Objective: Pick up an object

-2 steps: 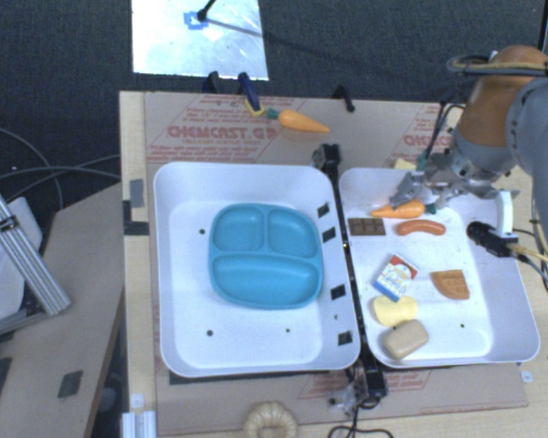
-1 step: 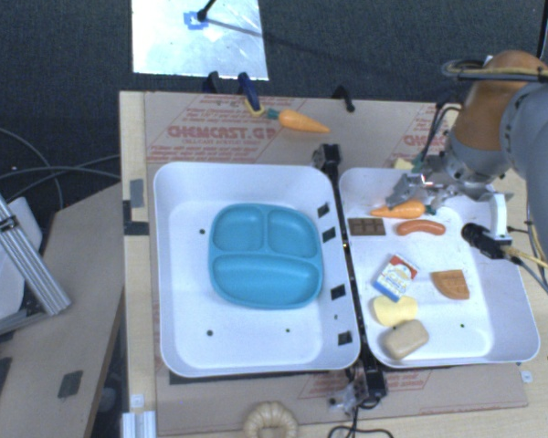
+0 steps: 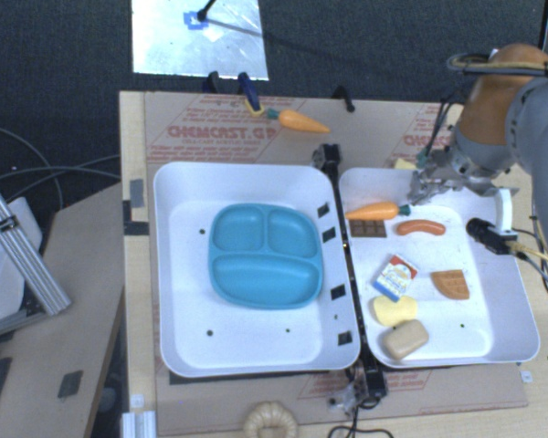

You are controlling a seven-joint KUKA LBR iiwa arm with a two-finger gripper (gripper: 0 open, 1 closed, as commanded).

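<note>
**Pincer low over the right bin's far edge**

The pincer (image 3: 424, 188) hangs at about 1 o'clock in the right bin (image 3: 516, 322), its tip just beside the green end of a carrot (image 3: 374, 212). How far it is open cannot be told, and nothing can be seen in its grasp. The grey arm (image 3: 530, 121) comes in from 3 o'clock, with the orange band (image 3: 507, 60) above.

Below the pincer, toward 6 o'clock, a sausage (image 3: 421, 228) lies near the carrot, and a chocolate bar (image 3: 367, 230) touches the carrot's underside. Further toward 6 o'clock sit a small carton (image 3: 395, 276), a toast slice (image 3: 451, 284), a yellow piece (image 3: 395, 311) and a bread roll (image 3: 406, 338), the last two touching.

At 9 o'clock, the left bin (image 3: 187, 336) holds a blue divided plate (image 3: 265, 255). At 12 o'clock of that bin, a second carrot (image 3: 297, 120) lies on the worktop (image 3: 210, 121). A ring-shaped pastry (image 3: 270, 420) lies at the worktop's 6 o'clock edge.
</note>
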